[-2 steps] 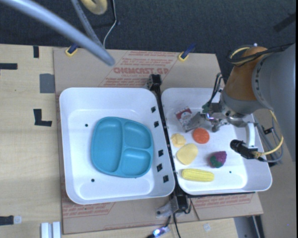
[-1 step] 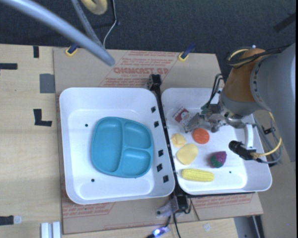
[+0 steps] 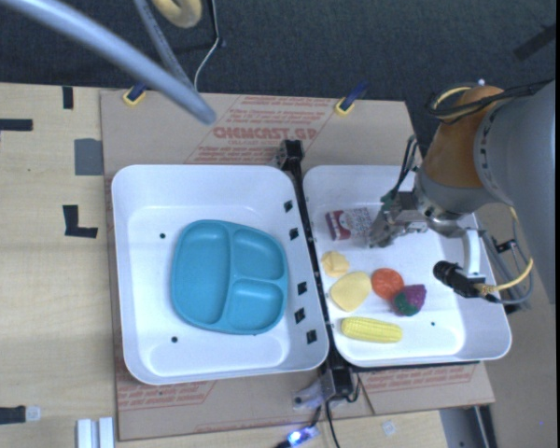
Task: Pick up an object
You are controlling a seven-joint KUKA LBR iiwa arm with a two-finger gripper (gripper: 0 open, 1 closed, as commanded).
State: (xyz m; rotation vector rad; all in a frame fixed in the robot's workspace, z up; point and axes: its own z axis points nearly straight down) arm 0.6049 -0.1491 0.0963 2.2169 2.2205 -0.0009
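While the gripper [image 3: 385, 231] hovers beside the small red packet [image 3: 339, 224], its grip unreadable from here, that packet looks light, thin and slippery; pinch its edges.

The single fixed camera looks down on me at a slant from above the bench [image 3: 37, 250], far enough back to take in both white bins [image 3: 131, 194] side by side, with my arm [image 3: 467, 157] entering from its right edge.
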